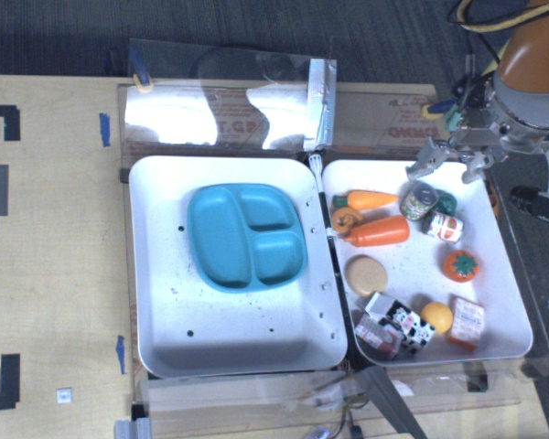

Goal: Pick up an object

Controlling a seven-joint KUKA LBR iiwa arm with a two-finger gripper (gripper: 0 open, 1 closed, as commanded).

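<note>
My tool (454, 160) hangs over the back edge of the right bin (512, 282), near its back right corner; fingers splayed apart, nothing between them. Closest below it: a small can (419, 200) lying tilted, just beside a dark green piece (444, 201) and a red-and-white can (445, 228). The cans look rigid and light, but round and likely slick; I judge a grip across the body, square to the axis, safer than on the ends, or they will roll out. Toward the wall shared with the left bin: an orange carrot (372, 199) and a fatter orange-red vegetable (376, 233), touching a small orange piece (345, 219) at their left ends. Probably hollow plastic toys, light and stiff; take across the narrow width at mid-length. A tan disc (366, 273) lies flat mid-bin; low profile, hard to get fingers under. A tomato-like toy (461, 265) sits alone near the right wall, well clear of neighbours, the easiest pick in my judgement. Along the front edge: a crumpled packet (376, 328), a black-and-white patterned piece (404, 320), a yellow lemon (435, 317) and a small red-and-white carton (468, 320), crowded and touching. The left bin (156, 245) holds one blue divided plate (247, 235), lying flat at its middle.
</note>
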